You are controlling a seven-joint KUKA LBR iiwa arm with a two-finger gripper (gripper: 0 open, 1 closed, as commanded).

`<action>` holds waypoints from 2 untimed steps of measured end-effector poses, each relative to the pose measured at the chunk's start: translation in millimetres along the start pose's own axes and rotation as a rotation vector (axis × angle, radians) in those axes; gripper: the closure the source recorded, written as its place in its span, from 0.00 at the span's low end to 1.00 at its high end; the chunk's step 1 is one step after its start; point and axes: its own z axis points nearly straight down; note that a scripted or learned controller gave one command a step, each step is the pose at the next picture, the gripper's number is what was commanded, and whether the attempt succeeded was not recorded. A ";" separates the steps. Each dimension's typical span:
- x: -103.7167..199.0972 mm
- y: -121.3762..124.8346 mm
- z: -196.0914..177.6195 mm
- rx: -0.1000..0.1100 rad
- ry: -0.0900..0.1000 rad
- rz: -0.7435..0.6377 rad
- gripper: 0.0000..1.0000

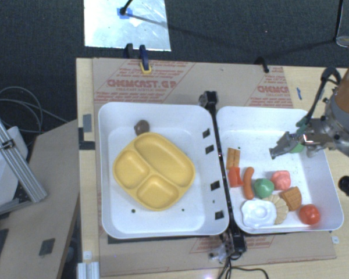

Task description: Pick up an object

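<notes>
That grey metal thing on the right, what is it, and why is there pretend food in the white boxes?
It is a robot arm. At its end is a gripper, its hand for grabbing things. The picture comes from one camera fixed above the bench, looking down at a slant.

Two white bins sit side by side. The left bin holds a yellow plate with three sections and a small brown thing. The right bin holds toy food: a fried egg, a tomato, a green vegetable, a sausage, and more.

The robot is meant to pick up an object. Whether it is holding anything is not clear from this view.
</notes>
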 end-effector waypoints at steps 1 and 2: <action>19.2 0.9 102.0 0.022 0.004 0.003 0.00; -12.1 -1.6 172.4 0.020 0.002 0.007 0.00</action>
